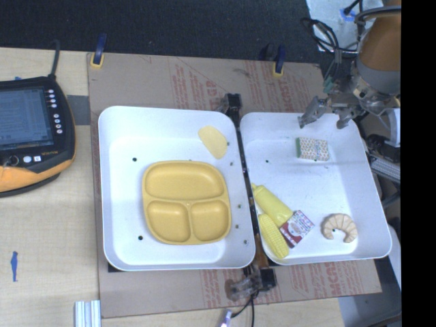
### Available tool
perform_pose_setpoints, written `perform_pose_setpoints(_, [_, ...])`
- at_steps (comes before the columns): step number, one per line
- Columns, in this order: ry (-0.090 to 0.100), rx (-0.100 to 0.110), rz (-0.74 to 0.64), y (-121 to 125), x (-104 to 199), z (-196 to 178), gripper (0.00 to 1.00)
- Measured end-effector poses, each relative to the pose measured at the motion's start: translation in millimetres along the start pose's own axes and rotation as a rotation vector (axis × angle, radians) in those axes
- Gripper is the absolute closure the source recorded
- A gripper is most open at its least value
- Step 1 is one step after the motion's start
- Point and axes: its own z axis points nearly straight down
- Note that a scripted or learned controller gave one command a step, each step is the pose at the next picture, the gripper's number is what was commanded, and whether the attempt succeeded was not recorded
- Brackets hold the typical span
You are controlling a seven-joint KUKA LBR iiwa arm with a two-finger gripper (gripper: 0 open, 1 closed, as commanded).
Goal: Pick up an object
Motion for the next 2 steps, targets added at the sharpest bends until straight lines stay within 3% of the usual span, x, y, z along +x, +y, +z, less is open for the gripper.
perform_pose_setpoints(1, [0.0, 0.003, -0.001, 0.0, -10.0, 89.0, 0.0])
perform_pose_setpoints(2, [-0.001, -0.003, -0.002, 2.8, -21.4, 112.0, 0.0])
